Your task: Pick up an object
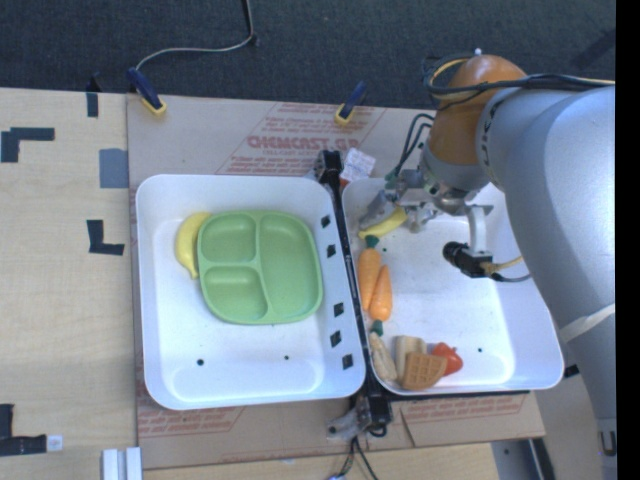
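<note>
Camera view: the gripper point(392, 211) pinches a smooth curved yellow banana point(384, 224) above the glossy tapered carrot point(374, 283).

The gripper point(395, 211) sits low over the upper left corner of the right bin point(500, 318), with a yellow banana-shaped piece point(384, 225) between its fingers. Directly below the gripper, two carrots point(374, 281) lie side by side along the bin's left wall. Further below, a cluster of bread-like pieces point(405, 360) and a red item point(448, 358) rests at the bin's lower edge. Left of the gripper, the left bin point(165, 348) holds a green divided tray point(260, 266) lying partly over a yellow object point(187, 243).
</note>
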